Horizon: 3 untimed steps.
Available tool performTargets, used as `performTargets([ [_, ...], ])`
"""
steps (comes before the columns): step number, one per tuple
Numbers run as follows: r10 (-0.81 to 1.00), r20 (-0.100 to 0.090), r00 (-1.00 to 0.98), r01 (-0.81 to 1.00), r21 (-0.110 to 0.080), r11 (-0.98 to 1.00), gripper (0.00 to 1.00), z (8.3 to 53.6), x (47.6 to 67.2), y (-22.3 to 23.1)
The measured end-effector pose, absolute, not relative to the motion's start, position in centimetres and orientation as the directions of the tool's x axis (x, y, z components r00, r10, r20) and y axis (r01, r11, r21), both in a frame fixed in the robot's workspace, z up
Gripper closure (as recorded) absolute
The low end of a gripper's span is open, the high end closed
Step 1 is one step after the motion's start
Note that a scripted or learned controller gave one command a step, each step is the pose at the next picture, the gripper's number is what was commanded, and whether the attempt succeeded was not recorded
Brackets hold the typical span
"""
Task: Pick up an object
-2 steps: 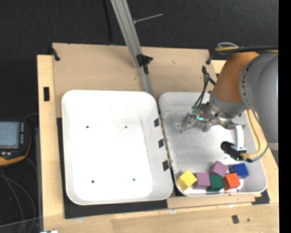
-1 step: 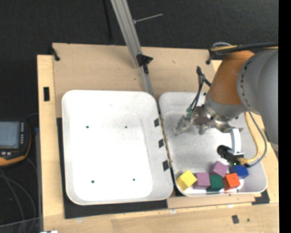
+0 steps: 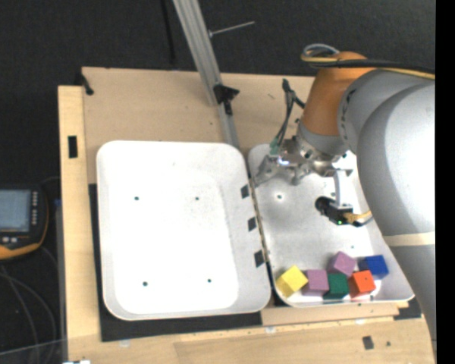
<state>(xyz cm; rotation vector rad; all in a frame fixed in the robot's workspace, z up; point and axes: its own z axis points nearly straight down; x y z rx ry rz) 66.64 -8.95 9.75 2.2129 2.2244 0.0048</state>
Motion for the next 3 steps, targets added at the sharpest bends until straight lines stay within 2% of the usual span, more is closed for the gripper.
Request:
performTargets([
  [1, 1.000, -0.005, -0.009, 1.000, 0.004, 0.009, 1.00, 11.1, 66.5, -9.2],
  [2, 1.000, -0.002, 0.005, 1.000, -0.001, -0.005, 1.00, 9.7, 61.5, -13.5],
  [3, 1.000, -0.005, 0.003, 1.000, 0.011, -0.003, 1.00, 28.6, 61.1, -18.1],
])
